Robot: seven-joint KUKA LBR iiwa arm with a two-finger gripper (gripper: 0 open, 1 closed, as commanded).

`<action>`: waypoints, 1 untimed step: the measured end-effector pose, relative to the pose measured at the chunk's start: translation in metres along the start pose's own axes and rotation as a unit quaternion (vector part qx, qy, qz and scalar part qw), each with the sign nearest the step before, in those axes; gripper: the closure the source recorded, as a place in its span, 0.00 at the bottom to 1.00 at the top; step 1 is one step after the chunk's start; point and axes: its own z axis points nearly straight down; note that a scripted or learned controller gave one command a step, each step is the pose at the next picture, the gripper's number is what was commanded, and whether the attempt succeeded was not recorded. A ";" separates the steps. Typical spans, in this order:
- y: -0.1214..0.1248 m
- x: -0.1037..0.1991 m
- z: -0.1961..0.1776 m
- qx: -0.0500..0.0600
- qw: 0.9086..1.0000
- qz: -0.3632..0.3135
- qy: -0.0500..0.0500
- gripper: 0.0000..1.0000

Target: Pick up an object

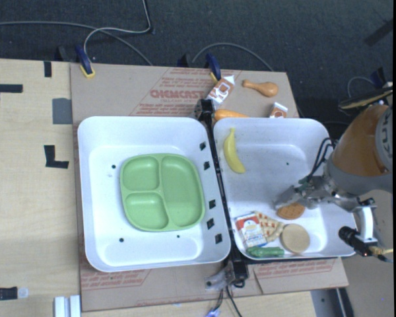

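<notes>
Gripper (296, 199): low in right bin (264, 127), finger state cannot tell | Target: brown cookie (291, 211) beneath it, near front edge, likely aimed for pickup | Banana (233, 152): left wall | Green tray (162, 191): left bin (92, 197)

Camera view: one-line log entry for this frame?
end effector: right bin, over brown patty | grasp: unconfirmed | banana: untouched | green plate: left bin

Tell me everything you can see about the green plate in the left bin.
The green plate is pale green, looks like plastic, and has rounded corners. Raised ridges split it into three compartments: two on its left side and a longer one on its right. All three look bare. It lies flat, turned slightly, near the middle of the left bin, resting on the bin's floor and apart from its walls. Nothing else touches it.
</notes>
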 end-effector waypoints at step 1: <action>-0.029 0.052 0.000 -0.001 1.000 0.000 0.000 0.00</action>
